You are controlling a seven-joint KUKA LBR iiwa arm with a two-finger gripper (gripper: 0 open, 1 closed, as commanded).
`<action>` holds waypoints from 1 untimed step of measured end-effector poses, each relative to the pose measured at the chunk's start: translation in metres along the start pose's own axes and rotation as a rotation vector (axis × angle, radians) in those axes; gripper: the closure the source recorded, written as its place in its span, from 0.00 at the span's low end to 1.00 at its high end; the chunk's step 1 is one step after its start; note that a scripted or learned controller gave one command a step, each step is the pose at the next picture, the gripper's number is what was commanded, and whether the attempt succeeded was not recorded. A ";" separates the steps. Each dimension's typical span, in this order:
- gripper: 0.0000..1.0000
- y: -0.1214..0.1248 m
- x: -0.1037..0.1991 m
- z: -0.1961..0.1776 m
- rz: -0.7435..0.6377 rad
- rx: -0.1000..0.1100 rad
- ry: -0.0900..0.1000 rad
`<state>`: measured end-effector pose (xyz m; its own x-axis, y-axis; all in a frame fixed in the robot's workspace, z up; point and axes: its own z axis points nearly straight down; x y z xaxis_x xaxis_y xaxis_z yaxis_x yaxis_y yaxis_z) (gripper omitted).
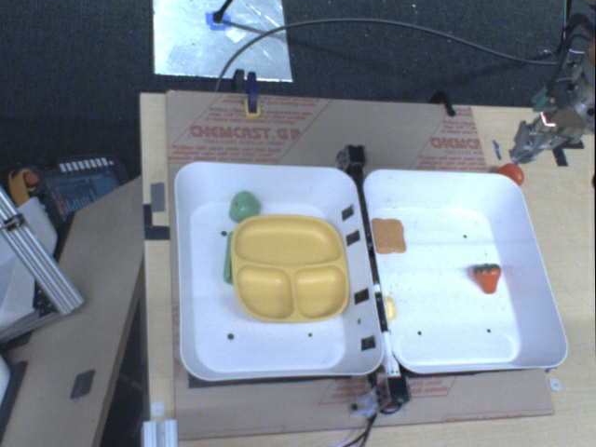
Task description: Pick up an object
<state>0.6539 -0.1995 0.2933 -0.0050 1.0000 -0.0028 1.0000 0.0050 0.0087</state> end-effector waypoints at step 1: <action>1.00 -0.021 0.041 0.017 -0.002 0.009 0.004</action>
<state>0.6333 -0.1583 0.2755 -0.0073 1.0000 0.0008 1.0000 0.0073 -0.0005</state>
